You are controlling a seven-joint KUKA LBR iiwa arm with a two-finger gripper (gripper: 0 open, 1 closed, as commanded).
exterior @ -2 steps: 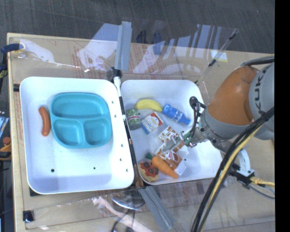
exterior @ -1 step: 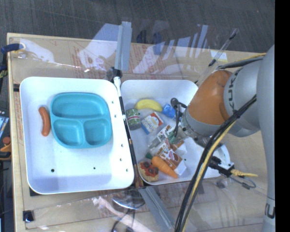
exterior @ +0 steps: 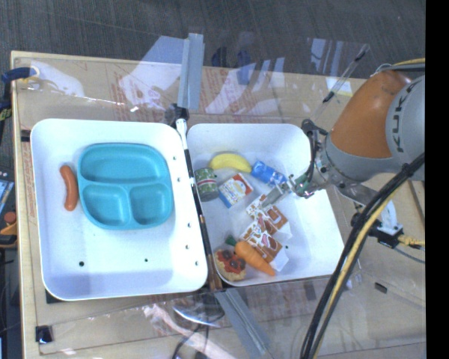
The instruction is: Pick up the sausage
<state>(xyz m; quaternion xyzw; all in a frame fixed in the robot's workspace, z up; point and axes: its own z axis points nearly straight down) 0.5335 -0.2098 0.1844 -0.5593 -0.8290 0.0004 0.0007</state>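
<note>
- The surface [exterior: 97, 88] is a big flat bench, and it carries two white bins side by side.
- The left bin [exterior: 60, 268] holds a blue tray [exterior: 126, 183] with three parts. The tray sits near the middle of that bin, a bit toward the far edge.
- The right bin [exterior: 322, 238] holds a pile of play food. There is a banana [exterior: 230, 161] near its far edge, a blue packet [exterior: 268, 173] just beside the banana, a small carton [exterior: 236, 189], a round can [exterior: 206, 183] by the bin's left wall, flat snack packs [exterior: 268, 226] in the middle, a carrot [exterior: 254, 257] and a little tart [exterior: 229, 262] near its near-left corner.
- The arm [exterior: 374, 126] comes in from the right side of the surface and reaches over the right bin.
- The claw [exterior: 278, 194] hangs over the middle of the right bin, right above the snack packs. It points toward the left. I cannot tell if it is clenched or released, and I see nothing held in it.
- The sausage [exterior: 69, 186] lies in the left bin, next to that bin's left wall. It is just beside the blue tray's left edge, on the white floor of the bin and not in the tray.
- The sausage's long way runs from the far edge toward the near edge of the surface.
- The sausage is well apart from the claw. It lies far to the left, in the other bin, with the blue tray and the wall between the two bins in the way.
- I think the claw must cross over the tray first, then line up across the sausage's thin middle.
</note>
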